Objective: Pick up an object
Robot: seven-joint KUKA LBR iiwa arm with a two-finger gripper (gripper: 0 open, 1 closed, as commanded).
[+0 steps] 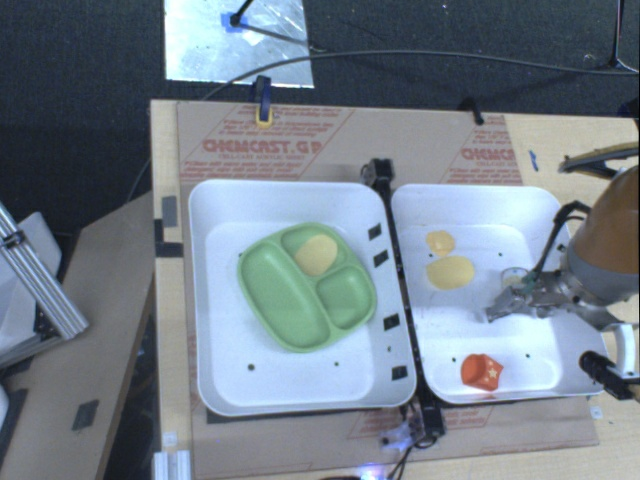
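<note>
A: My gripper [505, 303] sits at right-centre of frame, low over the floor of the right bin [500, 223]. Can't tell how far the fingers are spread, too blurry, and I see nothing between them.

B: Target?

A: Nearest pick is the larger yellow piece [450, 272], just left and a bit up-frame of my tip, near but apart. A smaller yellow piece [440, 241] lies right above that. An orange-red object [482, 370] is lower in the same bin, toward the bottom wall.

B: How to do it well?

A: My guess: shift left until the fingers straddle the larger yellow piece, keep clear of the small one, come straight down, close, then lift. It looks soft and rounded, so centre on it or it may squirt out.

B: Arm pose?

A: Wrist reaches in from the right edge, orange band [610, 233] up-frame of the gripper, tool pointing left and down at a slant.

B: Other bin?

A: Left bin [220, 218] holds a green divided plate [300, 293] with a yellow item [316, 254] in its upper compartment. Well apart from me.
</note>
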